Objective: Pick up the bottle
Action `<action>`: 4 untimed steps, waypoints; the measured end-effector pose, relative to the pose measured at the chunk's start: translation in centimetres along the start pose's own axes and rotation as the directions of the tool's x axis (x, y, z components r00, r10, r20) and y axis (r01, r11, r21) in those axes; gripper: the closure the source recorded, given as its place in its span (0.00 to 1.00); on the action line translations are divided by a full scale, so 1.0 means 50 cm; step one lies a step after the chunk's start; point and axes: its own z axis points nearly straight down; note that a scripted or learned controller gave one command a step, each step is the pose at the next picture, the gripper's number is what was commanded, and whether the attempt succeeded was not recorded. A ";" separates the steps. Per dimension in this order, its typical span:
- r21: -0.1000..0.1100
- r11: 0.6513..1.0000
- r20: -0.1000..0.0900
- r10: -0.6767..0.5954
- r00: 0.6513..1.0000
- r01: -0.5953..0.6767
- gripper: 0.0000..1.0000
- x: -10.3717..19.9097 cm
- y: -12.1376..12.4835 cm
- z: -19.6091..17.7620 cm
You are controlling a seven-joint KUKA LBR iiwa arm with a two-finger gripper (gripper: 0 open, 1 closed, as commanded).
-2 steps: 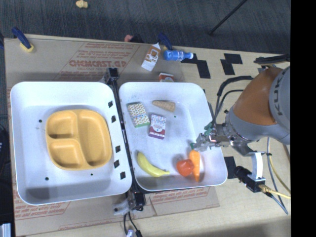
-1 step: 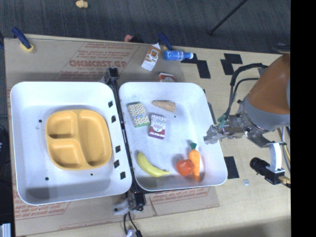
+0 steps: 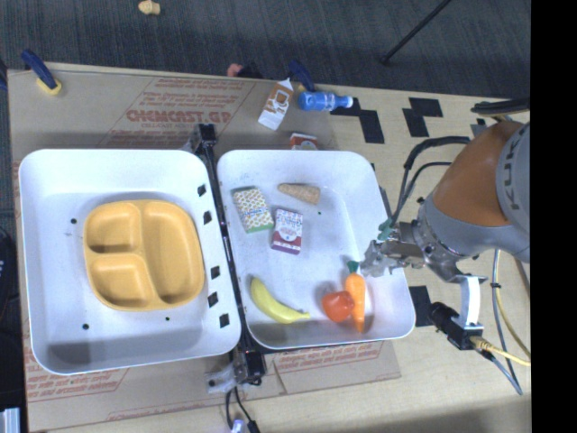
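The gripper (image 3: 371, 262) hangs over the right bin's (image 3: 361, 165) right edge by the carrot (image 3: 358, 298), grip unreadable, so it looks like the approach step, needing a reach to the bottle (image 3: 317, 102) outside the bins.

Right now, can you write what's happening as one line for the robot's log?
task: pick up bottle | gripper: over right bin's right edge, near carrot | bottle: lying on bench beyond bins, untouched | status: not picked
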 end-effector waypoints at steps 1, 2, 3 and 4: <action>0.000 0.986 0.000 -0.166 0.986 0.166 1.00 0.008 0.000 -0.013; 0.000 1.000 0.000 -0.002 1.000 0.002 1.00 0.000 0.001 0.110; -0.003 0.970 0.003 -0.244 0.970 0.244 1.00 0.010 0.001 0.050; -0.003 0.919 0.004 -0.394 0.919 0.394 1.00 -0.001 0.002 -0.026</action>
